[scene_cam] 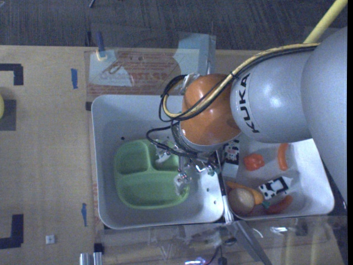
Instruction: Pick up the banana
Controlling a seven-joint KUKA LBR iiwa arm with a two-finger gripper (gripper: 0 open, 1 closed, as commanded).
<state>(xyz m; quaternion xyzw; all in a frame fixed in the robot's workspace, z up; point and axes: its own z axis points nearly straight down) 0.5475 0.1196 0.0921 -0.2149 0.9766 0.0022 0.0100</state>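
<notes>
Banana's axis unclear, perhaps under gripper (185,173).

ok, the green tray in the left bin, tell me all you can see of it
The green tray looks like matte plastic, rounded-rectangular, with raised dividers splitting it into compartments: one large section along its lower part and smaller ones above. It lies flat on the floor of the left bin, towards the bin's right half. The end effector sits over its right edge, hiding part of it; whether they touch is unclear.
</notes>
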